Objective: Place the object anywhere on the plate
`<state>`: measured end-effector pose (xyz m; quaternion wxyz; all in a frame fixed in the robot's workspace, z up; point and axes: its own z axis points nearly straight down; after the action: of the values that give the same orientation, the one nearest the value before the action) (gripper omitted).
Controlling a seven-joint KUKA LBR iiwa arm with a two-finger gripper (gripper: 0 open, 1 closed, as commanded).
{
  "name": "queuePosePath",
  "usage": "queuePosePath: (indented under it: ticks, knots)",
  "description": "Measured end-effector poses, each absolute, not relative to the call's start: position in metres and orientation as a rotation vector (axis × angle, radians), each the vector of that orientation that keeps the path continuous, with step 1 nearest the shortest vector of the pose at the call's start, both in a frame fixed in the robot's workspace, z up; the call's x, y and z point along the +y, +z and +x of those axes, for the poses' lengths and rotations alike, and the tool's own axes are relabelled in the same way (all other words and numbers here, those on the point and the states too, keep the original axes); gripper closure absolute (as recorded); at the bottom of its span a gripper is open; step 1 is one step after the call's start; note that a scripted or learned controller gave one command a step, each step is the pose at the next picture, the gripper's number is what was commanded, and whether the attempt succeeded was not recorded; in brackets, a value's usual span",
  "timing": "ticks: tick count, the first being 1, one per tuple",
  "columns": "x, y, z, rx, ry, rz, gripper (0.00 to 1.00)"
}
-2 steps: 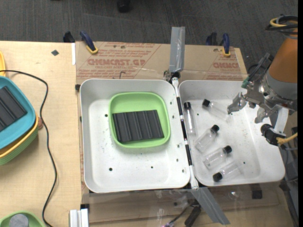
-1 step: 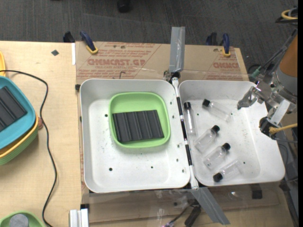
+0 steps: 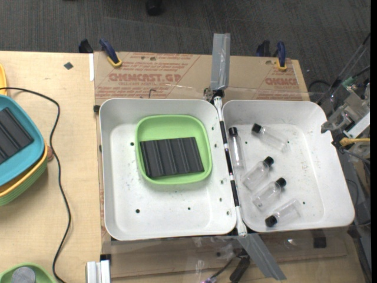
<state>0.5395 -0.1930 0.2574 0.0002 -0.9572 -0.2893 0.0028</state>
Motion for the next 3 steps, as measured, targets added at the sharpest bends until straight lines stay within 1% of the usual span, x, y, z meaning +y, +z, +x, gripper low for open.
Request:
queuePosePath:
  ticks: [1,2,3]
  knots:
    - [-0.203,0.267,0.523,-0.534,0.01,-3.095,0.0]
    - [-0.222,0.293,0.507,-0.325,0.007,-3.125,0.0]
    - [-0.222,0.275,0.496,-0.317,0.01,-3.124,0.0]
